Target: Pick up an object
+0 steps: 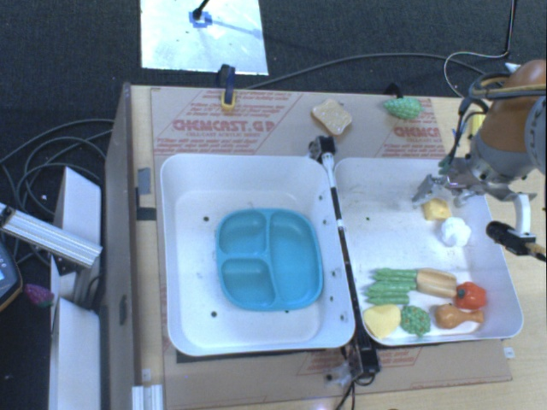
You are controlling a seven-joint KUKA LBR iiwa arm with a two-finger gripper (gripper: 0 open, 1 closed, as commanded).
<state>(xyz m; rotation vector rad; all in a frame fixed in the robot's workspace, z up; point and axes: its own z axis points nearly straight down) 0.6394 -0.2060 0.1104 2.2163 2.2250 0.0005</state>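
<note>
My gripper (448, 194) hangs over the back part of the right bin (402, 229), reaching in from the right. Its fingers stand open, spread just above a small yellow piece (436, 210) that lies on the bin floor, and nothing is held between them. A white lump (455, 231) rests right beside the yellow piece, toward the front. Along the front of that bin lie green beans (392, 286), a bread roll (437, 281), a red tomato (471, 295), an orange pear-shaped piece (456, 316), a yellow wedge (382, 319) and a green broccoli (415, 320).
The left bin (192, 229) holds a blue divided plate (269, 259). On the cardboard behind the bins lie a slice of toast (332, 116) and a green toy (403, 108). A ridge (335, 220) separates the two bins.
</note>
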